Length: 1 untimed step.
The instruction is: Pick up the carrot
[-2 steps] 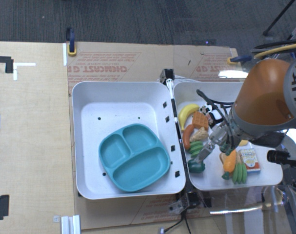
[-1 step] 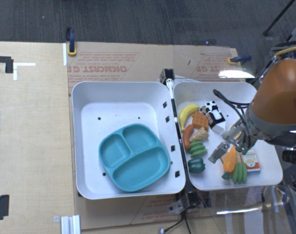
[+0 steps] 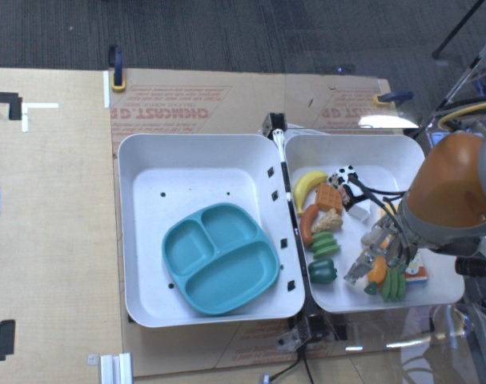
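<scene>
The carrot (image 3: 377, 271), a short orange piece with a green leafy end (image 3: 394, 285), lies near the front right corner of the right bin (image 3: 435, 296). My gripper (image 3: 363, 266) hangs low over the bin, right against the carrot's left side, its metal tip pointing down and left. The grey wrist and the orange band (image 3: 455, 184) cover the bin's right part. Whether the carrot is held cannot be made out.
The right bin also holds a banana (image 3: 306, 186), a tan and orange block (image 3: 329, 201), a red-orange sausage shape (image 3: 307, 225), two green vegetables (image 3: 323, 245) (image 3: 321, 272) and a small box (image 3: 417, 273). A teal divided plate (image 3: 220, 256) lies in the left bin (image 3: 138, 214).
</scene>
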Motion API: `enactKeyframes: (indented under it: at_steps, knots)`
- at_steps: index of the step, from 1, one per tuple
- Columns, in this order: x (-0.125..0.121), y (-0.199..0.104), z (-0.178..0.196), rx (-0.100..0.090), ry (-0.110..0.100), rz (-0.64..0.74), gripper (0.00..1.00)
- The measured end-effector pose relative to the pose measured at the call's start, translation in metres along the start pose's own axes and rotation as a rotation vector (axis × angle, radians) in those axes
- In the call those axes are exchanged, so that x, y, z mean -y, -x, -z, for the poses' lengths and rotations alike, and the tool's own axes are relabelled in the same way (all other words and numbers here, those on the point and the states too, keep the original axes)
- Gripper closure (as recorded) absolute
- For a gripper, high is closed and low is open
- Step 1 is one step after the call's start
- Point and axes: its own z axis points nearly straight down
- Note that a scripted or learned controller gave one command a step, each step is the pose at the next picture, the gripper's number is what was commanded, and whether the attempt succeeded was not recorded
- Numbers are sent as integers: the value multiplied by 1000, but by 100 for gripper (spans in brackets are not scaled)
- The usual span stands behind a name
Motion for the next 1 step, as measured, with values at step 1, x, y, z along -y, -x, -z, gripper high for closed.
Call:
enactKeyframes:
  at_steps: [1]
  knots:
    - [-1, 2, 9, 5, 3, -3, 100]
